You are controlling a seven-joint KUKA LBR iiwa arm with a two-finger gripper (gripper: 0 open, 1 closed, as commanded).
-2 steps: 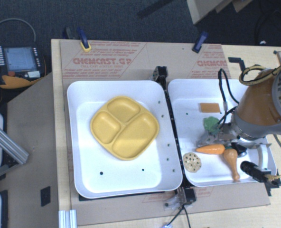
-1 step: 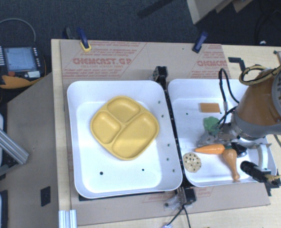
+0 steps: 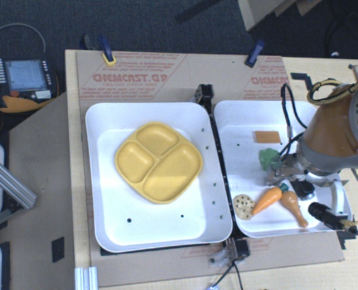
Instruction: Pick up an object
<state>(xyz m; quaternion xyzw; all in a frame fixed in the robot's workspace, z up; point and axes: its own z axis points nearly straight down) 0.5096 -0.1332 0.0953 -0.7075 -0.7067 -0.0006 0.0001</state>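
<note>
Two shallow white bins side by side on the bench. Left bin [image 3: 100, 162]: holds a yellow divided plate [image 3: 159, 161] with three compartments, set roughly at its centre. Right bin [image 3: 239, 116]: reached into by the grey-and-orange arm [image 3: 333, 132] from the right. Inside it, largest to smallest: an orange carrot [image 3: 266, 201] near the front, a tan drumstick-shaped piece [image 3: 292, 207] just right of it, a green lump [image 3: 268, 158] further back, a flat brown rectangle [image 3: 267, 138] at the far side, and a speckled cookie [image 3: 244, 205] at the near left corner. Gripper [image 3: 283, 173] low between green lump and carrot; cannot tell whether apart or together.
</note>
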